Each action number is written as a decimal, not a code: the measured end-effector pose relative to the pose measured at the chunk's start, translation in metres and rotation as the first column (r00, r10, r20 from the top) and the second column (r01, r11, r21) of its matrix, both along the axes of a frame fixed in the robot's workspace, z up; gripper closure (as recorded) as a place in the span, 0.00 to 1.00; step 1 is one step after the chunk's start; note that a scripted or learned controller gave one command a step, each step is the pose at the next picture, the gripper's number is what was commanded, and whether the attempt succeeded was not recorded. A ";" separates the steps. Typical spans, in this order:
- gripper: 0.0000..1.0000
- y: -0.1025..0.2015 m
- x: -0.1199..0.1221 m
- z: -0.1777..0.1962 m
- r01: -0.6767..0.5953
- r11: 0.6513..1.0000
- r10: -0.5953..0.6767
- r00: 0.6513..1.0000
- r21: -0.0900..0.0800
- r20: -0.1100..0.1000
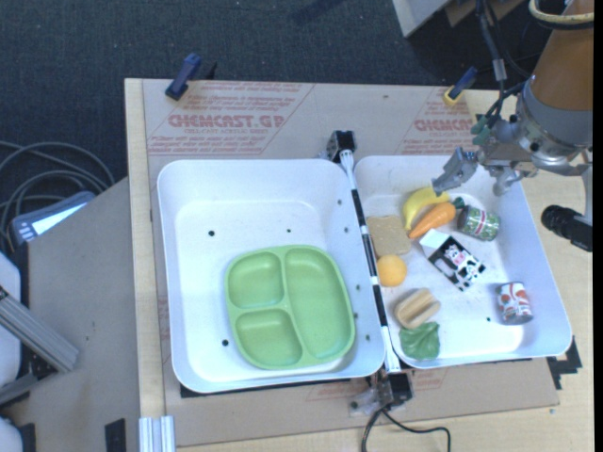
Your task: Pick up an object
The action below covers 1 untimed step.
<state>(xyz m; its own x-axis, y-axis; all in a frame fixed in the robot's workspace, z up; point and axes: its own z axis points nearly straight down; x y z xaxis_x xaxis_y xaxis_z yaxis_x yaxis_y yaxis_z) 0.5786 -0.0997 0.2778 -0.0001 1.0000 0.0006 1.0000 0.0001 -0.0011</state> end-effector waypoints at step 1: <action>0.00 -0.002 0.087 -0.094 0.000 1.000 0.000 1.000 0.000 0.000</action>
